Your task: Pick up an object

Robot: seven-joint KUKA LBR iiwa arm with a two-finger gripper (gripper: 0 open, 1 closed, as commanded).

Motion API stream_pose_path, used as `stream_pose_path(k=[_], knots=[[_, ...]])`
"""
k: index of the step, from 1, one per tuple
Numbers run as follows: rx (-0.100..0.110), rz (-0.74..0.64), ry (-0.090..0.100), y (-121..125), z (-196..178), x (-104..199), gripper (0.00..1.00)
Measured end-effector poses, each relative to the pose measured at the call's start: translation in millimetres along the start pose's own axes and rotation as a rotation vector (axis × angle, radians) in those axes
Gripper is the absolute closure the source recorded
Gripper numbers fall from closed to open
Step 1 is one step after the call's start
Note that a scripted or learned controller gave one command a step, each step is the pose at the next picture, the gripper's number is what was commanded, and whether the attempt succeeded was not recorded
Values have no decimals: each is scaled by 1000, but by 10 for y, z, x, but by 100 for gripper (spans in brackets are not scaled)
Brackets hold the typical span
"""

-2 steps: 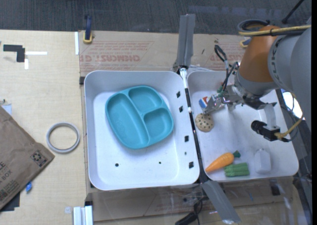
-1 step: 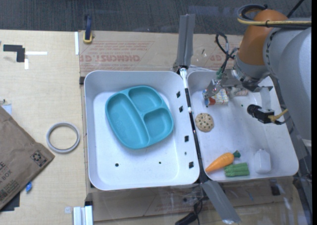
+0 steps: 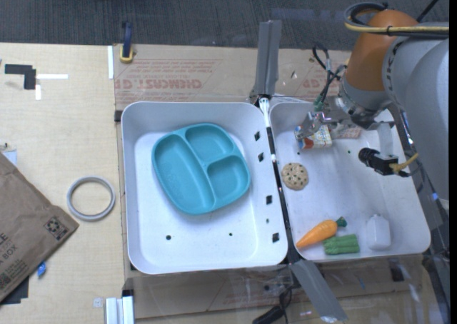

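No object is seen lifted, so the task is judged to be at an early stage, with the whole grasp and lift left to be done. The two-finger gripper (image 3: pixel 314 130) at the end of the grey arm with the orange band (image 3: pixel 371 51) is placed low over the far left corner of the right-hand shallow white bin (image 3: pixel 407 194), and how it is set, wide or narrow, cannot be told, since the tip is small and cluttered with cables; nothing is seen clearly held by it. Possible targets are all lying on the floor of that bin: a round speckled cookie (image 3: pixel 294 175) near the left wall, just below the gripper yet apart from it; an orange toy carrot with a green top (image 3: pixel 319 233) and a green knobbly vegetable piece (image 3: pixel 341 245) side by side near the front edge; and a small white block (image 3: pixel 378 233) beside them. A turquoise divided plastic plate (image 3: pixel 201 168) is resting in the left-hand white bin (image 3: pixel 143 244), well apart from the gripper.
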State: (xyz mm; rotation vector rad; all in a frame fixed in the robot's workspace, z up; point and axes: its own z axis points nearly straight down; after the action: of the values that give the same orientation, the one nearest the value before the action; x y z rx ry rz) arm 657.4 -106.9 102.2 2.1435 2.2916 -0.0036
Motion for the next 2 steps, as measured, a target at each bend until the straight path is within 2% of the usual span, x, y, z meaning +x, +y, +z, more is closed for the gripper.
stream_pose_path(k=[1, 2], knots=[[0, 0, 0, 1, -1, 1, 0], [0, 42, 2, 25, 92, 120, 0]])
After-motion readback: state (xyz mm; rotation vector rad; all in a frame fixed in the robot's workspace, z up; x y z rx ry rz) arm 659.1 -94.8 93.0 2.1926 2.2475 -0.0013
